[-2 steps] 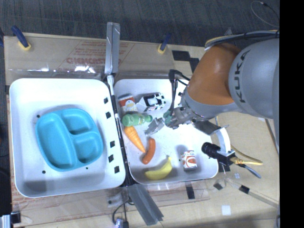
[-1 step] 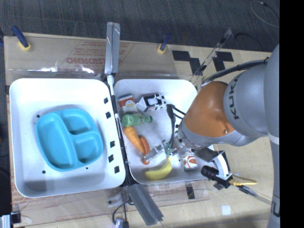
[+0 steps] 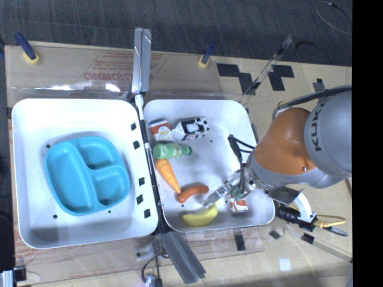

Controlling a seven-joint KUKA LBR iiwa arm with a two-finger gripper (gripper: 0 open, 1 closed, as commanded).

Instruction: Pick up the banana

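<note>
The yellow banana [image 3: 200, 217] lies against the near wall of the right bin [image 3: 257, 137], curved and flat on the floor. My gripper [image 3: 222, 192] hangs low over the bin just above and to the right of the banana's right end, between the banana and a small red-and-white carton [image 3: 239, 205]. Nothing is visibly held. The grey arm with its orange band [image 3: 287, 145] reaches in from the right and covers the bin's right edge.
A red sausage [image 3: 192, 191] lies just behind the banana, with an orange carrot [image 3: 167, 173], a green bottle [image 3: 172, 151], a cow-patterned carton [image 3: 195, 127] and a red-white carton [image 3: 158, 128] further back. The left bin [image 3: 24, 160] holds a blue divided tray [image 3: 88, 173].
</note>
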